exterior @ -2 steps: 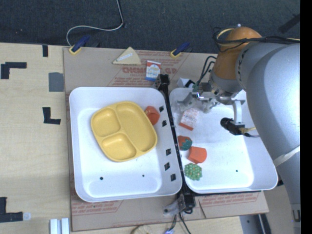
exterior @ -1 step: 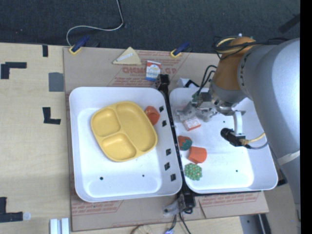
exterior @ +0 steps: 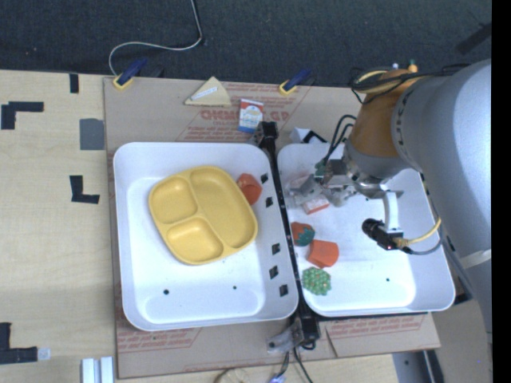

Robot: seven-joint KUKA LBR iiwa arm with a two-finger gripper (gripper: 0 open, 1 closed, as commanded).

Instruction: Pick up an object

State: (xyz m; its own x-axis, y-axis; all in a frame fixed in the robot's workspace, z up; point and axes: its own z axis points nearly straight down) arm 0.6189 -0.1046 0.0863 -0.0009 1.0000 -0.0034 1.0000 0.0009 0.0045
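Observation:
My gripper point(exterior: 315, 190) hangs low over the upper left part of the right bin point(exterior: 399, 290), under the grey wrist and orange band. A small pale packet with a red edge point(exterior: 314, 206) lies right under its fingers. Whether the fingers touch it is hidden by the wrist. Lower in the same bin lie a teal and orange piece point(exterior: 302, 233), an orange block point(exterior: 323, 253) and a green bumpy ball point(exterior: 316, 280).
The left bin point(exterior: 136, 294) holds a yellow divided plate point(exterior: 203, 214) and an orange-red object point(exterior: 251, 188) by its right wall. A small red and white carton point(exterior: 251, 116) and a pale wedge point(exterior: 209, 93) sit on the cardboard behind the bins. A black cable connector point(exterior: 380, 232) hangs over the right bin.

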